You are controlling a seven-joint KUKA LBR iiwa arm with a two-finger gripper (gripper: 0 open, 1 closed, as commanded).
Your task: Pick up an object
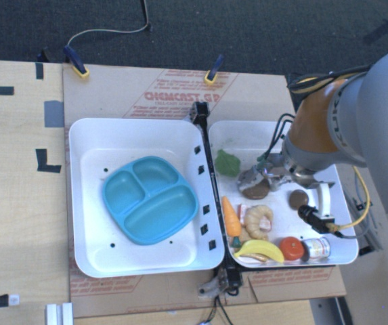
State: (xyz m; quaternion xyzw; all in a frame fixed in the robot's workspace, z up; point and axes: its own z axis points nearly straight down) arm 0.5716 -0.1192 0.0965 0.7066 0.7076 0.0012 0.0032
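Over the right bin [346, 246], the claw [258, 179] sits low on a dark brown, rounded lump [254, 190] near the green toy [228, 162]. Whether its grip is open or closed, I cannot tell.

Both bins [78, 181] looked like smooth white plastic with a faint sheen. The blue tray [150, 199] was matt plastic. The banana [261, 250], tomato [291, 248] and carrot [231, 217] were glossy plastic toys. Beneath lay printed brown cardboard [146, 93], matt, on pale wood-grain board [11, 202]. The arm [356, 114] had smooth grey casing and a satin orange band [312, 124].
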